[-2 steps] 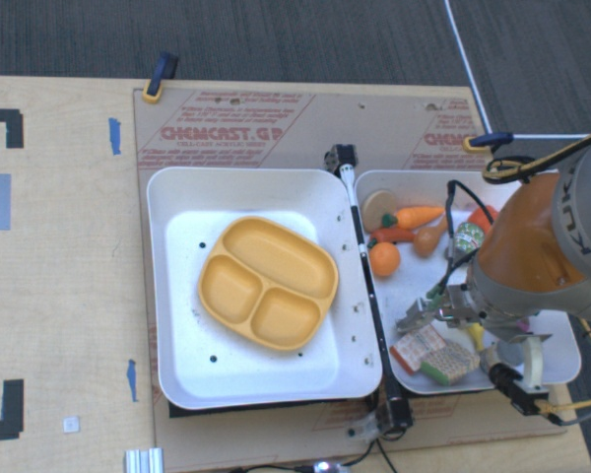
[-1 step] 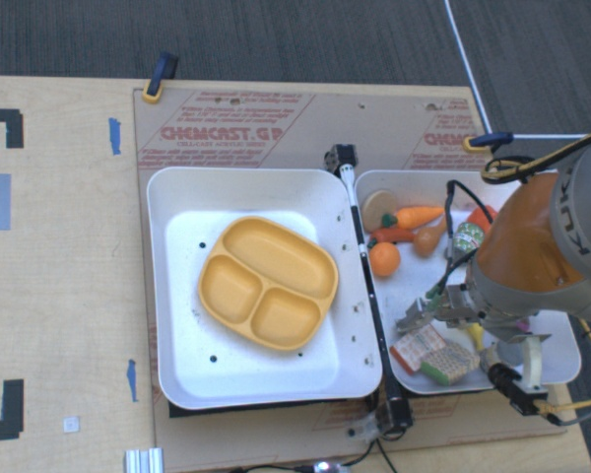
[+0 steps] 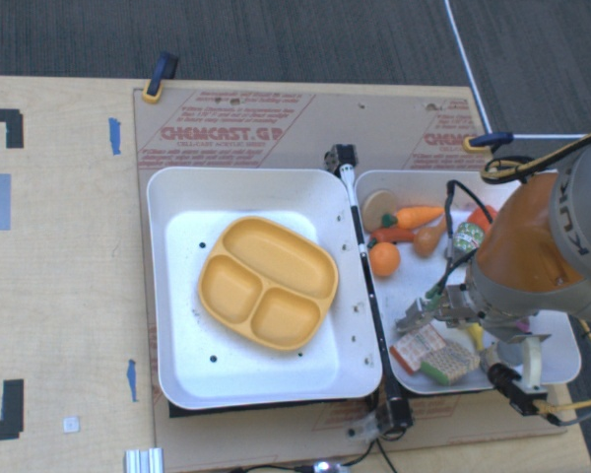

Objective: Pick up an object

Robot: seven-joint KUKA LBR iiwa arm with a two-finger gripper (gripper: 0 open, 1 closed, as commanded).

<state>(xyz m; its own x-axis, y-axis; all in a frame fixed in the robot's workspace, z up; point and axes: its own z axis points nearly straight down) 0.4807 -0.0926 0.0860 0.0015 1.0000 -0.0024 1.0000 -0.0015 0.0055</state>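
Two shallow white bins sit side by side on your counter (image 3: pixel 59 294). Left white bin (image 3: pixel 167 264): holds one yellow plastic plate with three compartments (image 3: pixel 267 282), lying flat near the middle. Right white bin (image 3: pixel 561 358): holds the clutter of candidate objects.

Contents of the right bin, as far as you can read them: an orange plastic carrot with a green top (image 3: pixel 410 217) along the far wall; a small round orange fruit (image 3: pixel 383 258) just beside the divider; a tan rounded piece (image 3: pixel 428 238) between carrot and arm; a flat printed packet with red and green markings (image 3: pixel 433 353) near the front edge.

Arm: the grey KUKA arm with its orange band (image 3: pixel 522 239) reaches in from the right and hangs over the right bin. The claw (image 3: pixel 435 309) sits low, just above or touching the far edge of the printed packet.

Claw state: cannot tell. Metal parts show at the tip, but nothing is visibly caught there.

Progress, judged: approach looks done; no object is lifted. All items rest in the bin. Left for you to confirm: closure on a target, likely the packet, then a clean lift.
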